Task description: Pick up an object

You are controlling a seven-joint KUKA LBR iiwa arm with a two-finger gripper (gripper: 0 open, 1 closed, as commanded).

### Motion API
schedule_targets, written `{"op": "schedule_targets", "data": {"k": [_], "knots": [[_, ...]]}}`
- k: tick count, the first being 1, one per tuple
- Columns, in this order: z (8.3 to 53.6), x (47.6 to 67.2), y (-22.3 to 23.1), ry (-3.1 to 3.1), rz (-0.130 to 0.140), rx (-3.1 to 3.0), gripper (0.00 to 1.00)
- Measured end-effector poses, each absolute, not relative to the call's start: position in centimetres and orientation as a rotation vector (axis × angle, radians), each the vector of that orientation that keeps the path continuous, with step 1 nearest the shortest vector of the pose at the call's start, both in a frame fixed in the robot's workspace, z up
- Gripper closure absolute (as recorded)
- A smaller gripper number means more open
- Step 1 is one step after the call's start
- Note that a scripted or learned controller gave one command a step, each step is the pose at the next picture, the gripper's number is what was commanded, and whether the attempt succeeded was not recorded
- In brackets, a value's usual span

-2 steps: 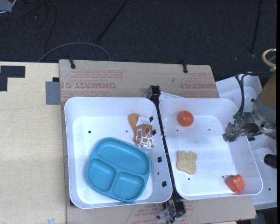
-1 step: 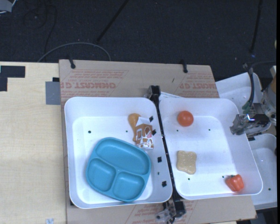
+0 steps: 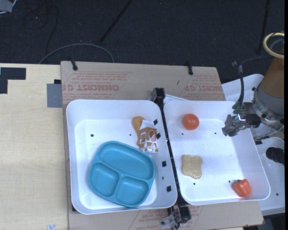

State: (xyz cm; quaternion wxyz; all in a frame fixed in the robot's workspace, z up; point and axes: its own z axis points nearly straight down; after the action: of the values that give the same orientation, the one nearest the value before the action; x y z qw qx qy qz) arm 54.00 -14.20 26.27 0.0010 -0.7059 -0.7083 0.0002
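1. Lower right corner of the right bin (image 3: 216, 198): an orange-red pepper (image 3: 241, 187), lying slantwise.
2. Lower left, in the left bin (image 3: 79, 152): a blue divided plate (image 3: 121, 173).
3. Mid-bin: a tan slice (image 3: 192, 166), lying flat.
4. Right edge: the arm (image 3: 273, 87) reaches in, claw (image 3: 232, 125) low over the bin's rim; its grip can't be made out.
5. Upper middle: a red tomato (image 3: 190, 121), sitting alone.

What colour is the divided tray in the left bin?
The divided tray is light blue, seen clearly in the camera view.
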Motion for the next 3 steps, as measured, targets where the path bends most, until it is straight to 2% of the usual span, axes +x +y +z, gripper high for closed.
{"op": "schedule_targets", "data": {"k": [2, 3], "knots": [[24.0, 54.7, -3.6, -2.223, 0.003, -2.214, 1.0], [24.4, 54.6, 1.2, -2.223, 0.003, -2.216, 1.0]]}}
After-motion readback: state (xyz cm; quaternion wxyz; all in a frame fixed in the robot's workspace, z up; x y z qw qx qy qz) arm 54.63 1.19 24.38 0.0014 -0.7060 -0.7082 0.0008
